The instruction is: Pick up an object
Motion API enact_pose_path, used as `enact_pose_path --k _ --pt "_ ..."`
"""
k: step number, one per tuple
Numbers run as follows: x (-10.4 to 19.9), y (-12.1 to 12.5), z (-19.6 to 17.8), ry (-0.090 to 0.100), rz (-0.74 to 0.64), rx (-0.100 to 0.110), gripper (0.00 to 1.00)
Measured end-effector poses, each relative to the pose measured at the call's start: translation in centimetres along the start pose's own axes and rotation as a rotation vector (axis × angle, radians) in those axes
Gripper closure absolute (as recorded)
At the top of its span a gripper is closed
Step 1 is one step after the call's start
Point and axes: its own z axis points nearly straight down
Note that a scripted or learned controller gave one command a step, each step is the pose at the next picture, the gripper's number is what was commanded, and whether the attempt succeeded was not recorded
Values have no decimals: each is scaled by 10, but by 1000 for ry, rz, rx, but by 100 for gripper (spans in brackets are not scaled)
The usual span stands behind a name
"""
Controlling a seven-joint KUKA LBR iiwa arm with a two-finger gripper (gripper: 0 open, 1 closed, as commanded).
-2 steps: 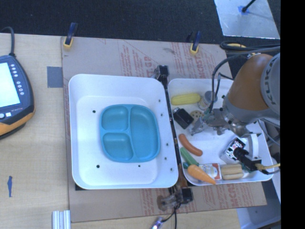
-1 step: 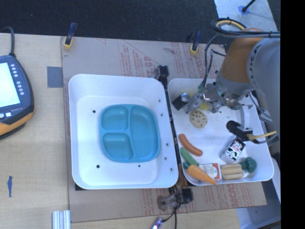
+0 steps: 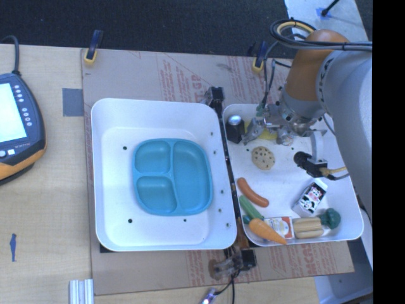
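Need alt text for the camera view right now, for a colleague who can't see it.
The arm's gripper hangs low over the back of the right bin, near a cookie; a hot dog, carrot and milk carton lie nearer the front. The left bin holds a blue divided plate.

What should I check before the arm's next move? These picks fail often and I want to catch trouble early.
1. Jaws state: cannot tell; the gripper sits low over the back of the right bin, its tips hidden by the wrist.
2. Object held: cannot tell; nothing visibly between the jaws.
3. Nearest target free: ok; the cookie lies alone on bare floor.
4. Clutter near the gripper: not ok; a dark can stands close beside it.
5. Other objects inside the bin: ok; hot dog, carrot and milk carton lie within the walls.
6. Left bin: ok; blue divided plate lies flat.
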Motion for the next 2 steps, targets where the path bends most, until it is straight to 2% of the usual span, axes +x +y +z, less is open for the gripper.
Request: enact_pose_path --k 1,2 --pt "2 -59 2 10 -2 -16 0" --pt "-1 -20 1 11 0 -19 0"
